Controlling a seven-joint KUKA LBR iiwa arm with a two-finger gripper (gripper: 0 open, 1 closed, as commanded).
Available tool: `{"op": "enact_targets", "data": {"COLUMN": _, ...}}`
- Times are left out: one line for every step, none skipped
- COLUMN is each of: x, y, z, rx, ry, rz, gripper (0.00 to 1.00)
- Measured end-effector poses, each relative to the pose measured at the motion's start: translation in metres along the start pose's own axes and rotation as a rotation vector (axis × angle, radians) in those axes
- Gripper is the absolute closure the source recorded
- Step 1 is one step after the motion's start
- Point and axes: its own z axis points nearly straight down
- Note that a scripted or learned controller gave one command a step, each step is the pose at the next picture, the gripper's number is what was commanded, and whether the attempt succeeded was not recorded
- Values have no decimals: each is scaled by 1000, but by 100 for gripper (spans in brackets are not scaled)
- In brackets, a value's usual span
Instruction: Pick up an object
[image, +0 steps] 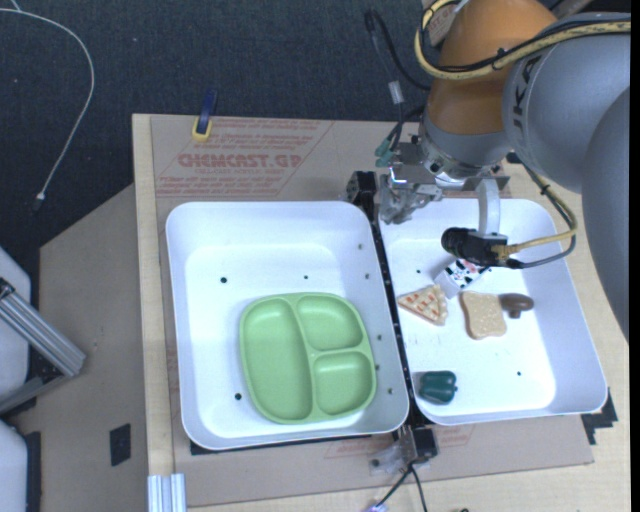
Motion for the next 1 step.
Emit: {"op": "enact_targets", "data": {"x": 56, "y": -10, "z": -9, "rx": -3, "ry": 0, "rz": -1, "gripper": 100}}
